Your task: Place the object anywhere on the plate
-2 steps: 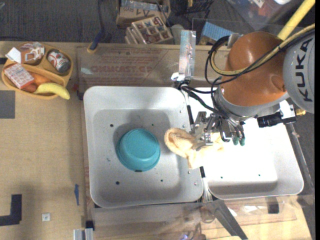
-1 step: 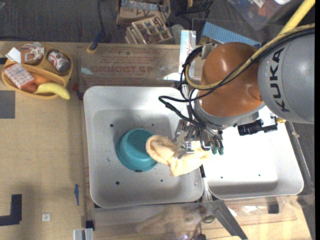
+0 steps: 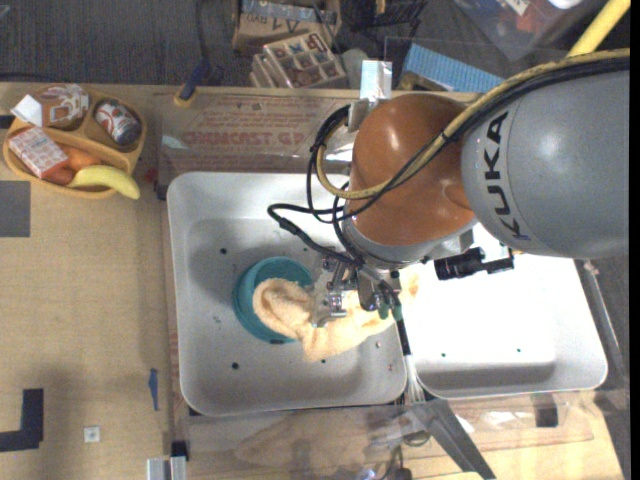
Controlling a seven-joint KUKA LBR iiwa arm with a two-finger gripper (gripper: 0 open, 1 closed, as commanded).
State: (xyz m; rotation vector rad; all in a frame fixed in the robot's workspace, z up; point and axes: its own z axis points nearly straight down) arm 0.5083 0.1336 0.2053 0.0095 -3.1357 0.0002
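Camera view is showing the gripper (image 3: 345,303) hanging over the left bin (image 3: 200,368), just right of the teal plate (image 3: 250,293). A pale yellow cloth (image 3: 300,318) is lying partly across the plate's right half, with the rest trailing off the plate's right rim onto the bin floor beneath the gripper. I cannot tell how the jaws are standing; cables and the wrist are crowding them. Judging by this, the cloth is already overlapping the plate, so the placing looks largely done; what is remaining is a clear release and retreat away from the plate.
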